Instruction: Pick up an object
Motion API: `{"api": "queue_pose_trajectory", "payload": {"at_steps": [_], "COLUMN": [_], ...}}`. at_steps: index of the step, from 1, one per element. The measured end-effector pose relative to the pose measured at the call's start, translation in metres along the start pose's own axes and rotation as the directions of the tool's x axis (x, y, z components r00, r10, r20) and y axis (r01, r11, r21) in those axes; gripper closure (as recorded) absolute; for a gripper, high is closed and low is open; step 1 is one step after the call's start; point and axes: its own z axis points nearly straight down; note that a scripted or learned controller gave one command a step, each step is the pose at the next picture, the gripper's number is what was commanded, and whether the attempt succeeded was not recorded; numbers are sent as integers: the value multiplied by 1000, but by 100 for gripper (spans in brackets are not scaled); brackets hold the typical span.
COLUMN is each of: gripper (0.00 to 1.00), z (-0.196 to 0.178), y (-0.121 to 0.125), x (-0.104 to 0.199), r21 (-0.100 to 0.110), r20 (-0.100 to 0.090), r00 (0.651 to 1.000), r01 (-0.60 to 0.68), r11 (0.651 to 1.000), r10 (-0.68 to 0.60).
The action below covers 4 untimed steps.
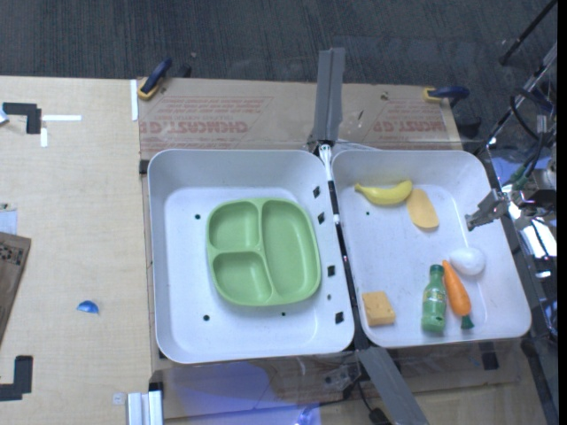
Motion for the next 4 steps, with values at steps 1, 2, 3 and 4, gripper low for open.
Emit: {"api": "queue_pose_trajectory", "payload": {"at_steps": [1, 2, 3, 4], "gripper": [0, 0, 100, 100], "z": [133, 170, 159, 73], "y": [-15, -36, -34, -1], "x": [-1, 5, 4, 60], "r21": [0, -4, -9, -1], "r20": [-1, 0, 2, 0], "r00": [997, 998, 998, 995], "r01": [-76, 60, 58, -96], "r11": [997, 998, 998, 995], "r10": [76, -60, -58, 96]}}
